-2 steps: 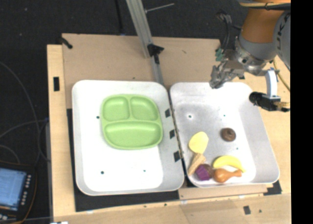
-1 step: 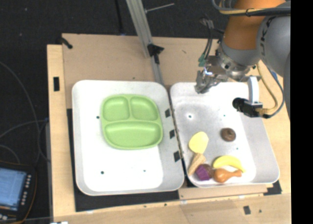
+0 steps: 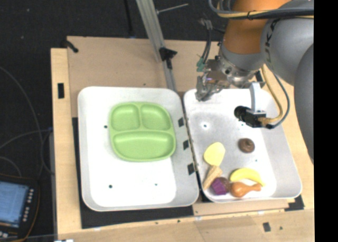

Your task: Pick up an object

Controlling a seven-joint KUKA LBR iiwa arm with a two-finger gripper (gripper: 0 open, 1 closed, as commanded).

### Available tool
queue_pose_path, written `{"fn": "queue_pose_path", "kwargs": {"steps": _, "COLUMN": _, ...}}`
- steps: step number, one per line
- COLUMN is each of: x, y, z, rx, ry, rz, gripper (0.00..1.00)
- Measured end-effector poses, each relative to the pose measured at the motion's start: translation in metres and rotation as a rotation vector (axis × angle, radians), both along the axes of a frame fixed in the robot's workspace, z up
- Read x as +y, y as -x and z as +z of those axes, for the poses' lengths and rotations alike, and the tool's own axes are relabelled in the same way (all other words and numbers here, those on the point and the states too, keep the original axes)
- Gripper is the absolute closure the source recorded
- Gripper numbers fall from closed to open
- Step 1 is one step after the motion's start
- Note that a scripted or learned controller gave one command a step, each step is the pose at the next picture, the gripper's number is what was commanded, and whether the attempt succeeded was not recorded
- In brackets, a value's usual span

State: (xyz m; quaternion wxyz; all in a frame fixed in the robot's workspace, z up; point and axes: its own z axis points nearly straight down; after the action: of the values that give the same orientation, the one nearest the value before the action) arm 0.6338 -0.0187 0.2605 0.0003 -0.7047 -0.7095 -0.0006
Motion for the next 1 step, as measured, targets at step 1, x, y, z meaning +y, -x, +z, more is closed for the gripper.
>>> {"fn": "queue_pose_path", "kwargs": {"steps": 1, "x": 0.0543, "y": 0.0048, "z": -0.0136, "rx": 0.001, "ry": 0.000, "rz": 0.000, "gripper": 1.00}}
